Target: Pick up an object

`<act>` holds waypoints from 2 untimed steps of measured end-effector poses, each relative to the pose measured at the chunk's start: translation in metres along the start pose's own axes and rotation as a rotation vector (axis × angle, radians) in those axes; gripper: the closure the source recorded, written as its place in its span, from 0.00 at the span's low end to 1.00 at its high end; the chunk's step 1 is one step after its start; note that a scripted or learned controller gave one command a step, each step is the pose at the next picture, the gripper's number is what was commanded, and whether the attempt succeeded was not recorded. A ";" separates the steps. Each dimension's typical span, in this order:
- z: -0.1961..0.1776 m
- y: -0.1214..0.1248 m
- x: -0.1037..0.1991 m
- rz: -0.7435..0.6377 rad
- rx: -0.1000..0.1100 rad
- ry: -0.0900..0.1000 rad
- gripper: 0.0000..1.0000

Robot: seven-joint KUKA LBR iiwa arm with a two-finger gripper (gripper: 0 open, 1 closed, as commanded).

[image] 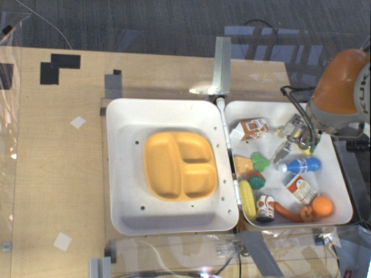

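Two shallow white plastic bins sit side by side. In the right bin (342, 172), the grey arm's two-finger gripper (288, 146) hangs with its jaws apart, clamped on nothing. Just beside the jaws lies a blue plastic bottle (302, 166); a small brown-and-white carton (253, 129) lies near. Well apart, the left bin (124, 172) holds a yellow divided plastic tray (179, 165).

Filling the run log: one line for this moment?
tool over right bin | above blue bottle | nothing gripped | yellow tray in left bin
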State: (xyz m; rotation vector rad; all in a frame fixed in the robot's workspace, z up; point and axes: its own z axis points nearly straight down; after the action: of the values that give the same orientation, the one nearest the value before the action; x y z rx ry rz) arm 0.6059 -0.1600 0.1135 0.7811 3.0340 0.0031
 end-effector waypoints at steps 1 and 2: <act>0.024 -0.032 0.012 0.300 -0.001 -0.003 0.00; -0.005 0.044 -0.043 0.177 -0.001 -0.003 0.00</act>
State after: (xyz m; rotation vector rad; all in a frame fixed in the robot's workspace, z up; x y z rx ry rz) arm 0.6649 -0.1423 0.1194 1.0446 2.9503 0.0049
